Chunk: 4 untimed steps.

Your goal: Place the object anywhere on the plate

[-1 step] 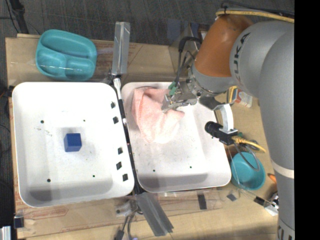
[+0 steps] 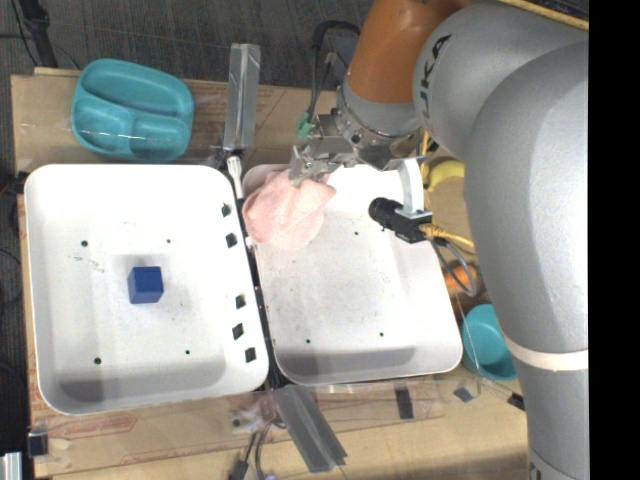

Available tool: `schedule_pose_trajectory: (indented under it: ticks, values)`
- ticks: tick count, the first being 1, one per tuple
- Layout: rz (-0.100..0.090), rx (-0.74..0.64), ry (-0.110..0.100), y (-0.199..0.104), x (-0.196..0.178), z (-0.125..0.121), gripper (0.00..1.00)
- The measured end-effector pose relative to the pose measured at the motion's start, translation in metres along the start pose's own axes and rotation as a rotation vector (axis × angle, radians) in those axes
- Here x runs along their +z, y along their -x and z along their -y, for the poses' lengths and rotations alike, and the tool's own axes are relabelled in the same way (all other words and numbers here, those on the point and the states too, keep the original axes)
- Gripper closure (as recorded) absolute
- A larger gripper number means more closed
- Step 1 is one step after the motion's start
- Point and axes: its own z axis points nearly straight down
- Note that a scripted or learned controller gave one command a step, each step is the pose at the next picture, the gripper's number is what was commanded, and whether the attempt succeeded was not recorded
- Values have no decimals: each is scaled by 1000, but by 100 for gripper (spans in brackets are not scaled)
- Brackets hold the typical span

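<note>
The grey arm with its orange band fills the right of the view and hides the right bin's far right corner and much of the tabletop (image 2: 205, 103) beyond it. The hand (image 2: 318, 163) is small, dark and partly lost against the wrist hardware; it sits at the top edge of a crumpled pale pink cloth (image 2: 285, 211), and whether it is gripping the cloth cannot be made out. The cloth lies in the far left corner of the right shallow white bin (image 2: 345, 353), against the divider. A small blue cube (image 2: 146, 284) rests alone in the left shallow white bin (image 2: 60, 208). A teal divided plate (image 2: 132, 108) lies on the tabletop behind the left bin. A teal object (image 2: 490, 340) at the right bin's near right corner is cut off by the arm.
</note>
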Motion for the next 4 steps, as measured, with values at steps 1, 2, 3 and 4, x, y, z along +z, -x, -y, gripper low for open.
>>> schedule_pose_trajectory:
  ticks: [1, 2, 3, 4]
  values:
    - [0, 242, -3, -27, 60, 28, 100]
    - [1, 301, -3, -111, 60, 36, 100]
    - [1, 443, 0, -160, 43, 39, 100]
    - [2, 720, -6, -194, 120, 53, 100]
